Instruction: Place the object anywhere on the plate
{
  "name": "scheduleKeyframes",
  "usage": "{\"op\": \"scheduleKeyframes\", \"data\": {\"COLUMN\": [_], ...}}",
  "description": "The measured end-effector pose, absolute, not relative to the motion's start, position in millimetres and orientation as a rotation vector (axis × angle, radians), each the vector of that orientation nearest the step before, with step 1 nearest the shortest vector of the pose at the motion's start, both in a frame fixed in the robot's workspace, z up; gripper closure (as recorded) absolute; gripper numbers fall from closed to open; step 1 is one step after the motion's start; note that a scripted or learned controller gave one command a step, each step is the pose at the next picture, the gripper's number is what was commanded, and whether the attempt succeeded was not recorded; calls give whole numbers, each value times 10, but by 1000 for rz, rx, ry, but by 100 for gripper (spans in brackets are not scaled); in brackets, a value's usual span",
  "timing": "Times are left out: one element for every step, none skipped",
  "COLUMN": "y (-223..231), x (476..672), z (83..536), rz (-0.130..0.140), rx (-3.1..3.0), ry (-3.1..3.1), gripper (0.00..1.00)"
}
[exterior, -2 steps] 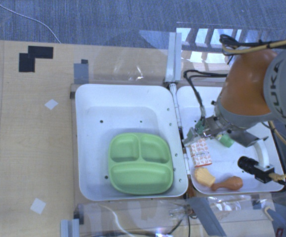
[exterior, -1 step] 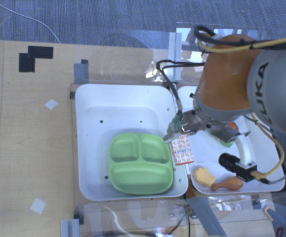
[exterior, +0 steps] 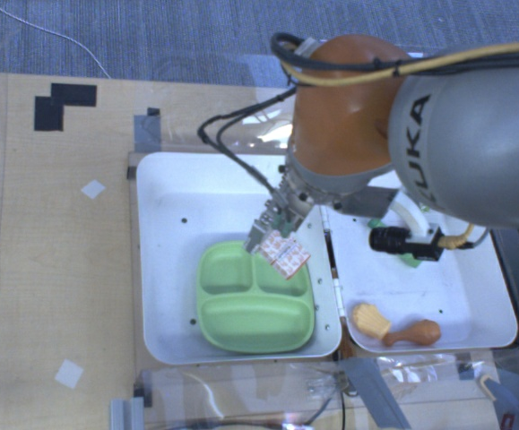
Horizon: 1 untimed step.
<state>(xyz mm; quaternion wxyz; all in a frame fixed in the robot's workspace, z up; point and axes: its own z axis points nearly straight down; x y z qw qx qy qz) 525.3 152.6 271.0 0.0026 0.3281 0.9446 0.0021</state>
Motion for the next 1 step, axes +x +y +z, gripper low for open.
{"op": "scheduleKeyframes", "data": {"y": [1526], "x": [5253], "z": [2712], "rz": [7], "rx": [1029], "ry": [2963], "gripper": [0]}}
